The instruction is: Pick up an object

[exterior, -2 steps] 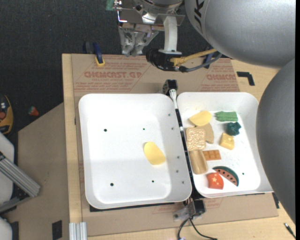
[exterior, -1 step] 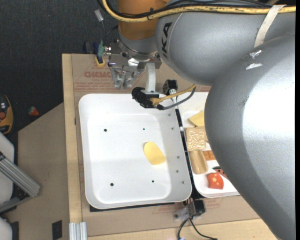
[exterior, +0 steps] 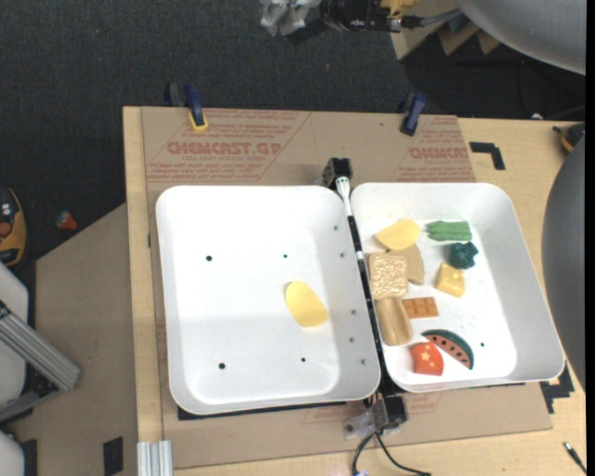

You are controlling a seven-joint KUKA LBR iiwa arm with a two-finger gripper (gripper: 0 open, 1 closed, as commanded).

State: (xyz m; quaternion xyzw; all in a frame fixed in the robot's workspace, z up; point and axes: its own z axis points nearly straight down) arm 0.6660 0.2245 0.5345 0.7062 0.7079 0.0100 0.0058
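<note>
A lone yellow oval piece [exterior: 305, 304] lies in the left bin [exterior: 186, 223], right of its middle. The right bin [exterior: 521, 279] holds several toy foods: a yellow chip [exterior: 397, 234], a green piece [exterior: 448, 231], a dark green piece [exterior: 462, 253], a yellow wedge [exterior: 451, 280], a tan waffle square [exterior: 389, 275], an orange cracker [exterior: 420, 308], a tan loaf [exterior: 394, 323], a watermelon slice [exterior: 451, 346] and a red piece [exterior: 427, 359]. My gripper [exterior: 284, 14] hangs at the top edge of the view, far behind both bins and over dark floor.
The bins rest on a cardboard sheet [exterior: 279, 139] held by blue clamps [exterior: 193, 100] at the back. The grey arm [exterior: 530, 28] crosses the top right corner. A metal rail [exterior: 37, 349] lies at the left. A cable [exterior: 381, 456] runs out at the front.
</note>
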